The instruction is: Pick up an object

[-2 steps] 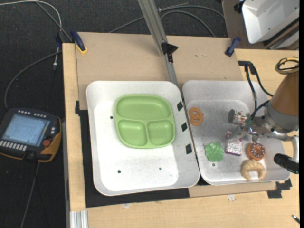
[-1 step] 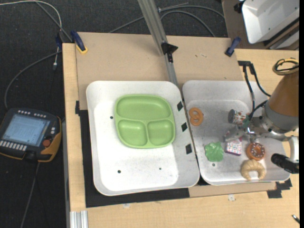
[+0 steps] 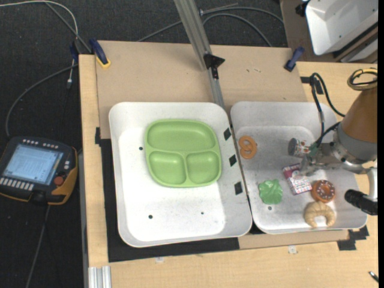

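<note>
1. White right bin [image 3: 264, 116] holds the candidates: pretzel [image 3: 247, 147], green toy [image 3: 270, 191], pink packet [image 3: 296, 180], donut [image 3: 324, 190], croissant [image 3: 320, 213].
2. Gripper [image 3: 307, 158] hangs just above the pink packet, placed for a grasp; jaws state: cannot tell.
3. Green tray [image 3: 182, 152] lies in the left bin [image 3: 132, 221].

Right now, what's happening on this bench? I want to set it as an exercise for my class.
A robot arm reaches in from the right, its gripper low over the right bin, near a small pink packet. A chocolate doughnut, a croissant, a green leafy toy and an orange ring lie around it. The left bin holds a green divided plate. Nothing looks lifted yet.
</note>
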You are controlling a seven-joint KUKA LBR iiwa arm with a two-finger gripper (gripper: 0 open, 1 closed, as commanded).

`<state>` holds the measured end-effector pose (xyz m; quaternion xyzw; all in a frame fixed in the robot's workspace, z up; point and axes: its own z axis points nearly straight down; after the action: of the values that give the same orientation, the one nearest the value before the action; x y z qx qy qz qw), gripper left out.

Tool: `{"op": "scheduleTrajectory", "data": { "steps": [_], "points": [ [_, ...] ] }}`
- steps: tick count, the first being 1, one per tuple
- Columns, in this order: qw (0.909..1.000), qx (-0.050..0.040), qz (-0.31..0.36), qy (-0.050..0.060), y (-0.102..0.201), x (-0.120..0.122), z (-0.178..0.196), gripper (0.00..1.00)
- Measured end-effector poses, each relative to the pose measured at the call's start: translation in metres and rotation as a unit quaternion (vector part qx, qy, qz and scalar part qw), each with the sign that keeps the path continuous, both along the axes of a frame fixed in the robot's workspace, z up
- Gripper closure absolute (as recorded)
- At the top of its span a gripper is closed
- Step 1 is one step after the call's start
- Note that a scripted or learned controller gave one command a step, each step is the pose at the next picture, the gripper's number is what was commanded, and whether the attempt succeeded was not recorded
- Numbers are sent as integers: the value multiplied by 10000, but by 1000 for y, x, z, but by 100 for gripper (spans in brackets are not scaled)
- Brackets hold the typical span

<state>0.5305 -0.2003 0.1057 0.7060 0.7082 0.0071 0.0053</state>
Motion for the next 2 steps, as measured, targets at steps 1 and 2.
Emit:
{"op": "scheduleTrajectory", "data": {
  "steps": [1, 2],
  "points": [
    [10000, -27, -8, 53, -2, 6, 64, 100],
    [10000, -26, -11, 58, -12, 5, 120, 100]
  ]
}}
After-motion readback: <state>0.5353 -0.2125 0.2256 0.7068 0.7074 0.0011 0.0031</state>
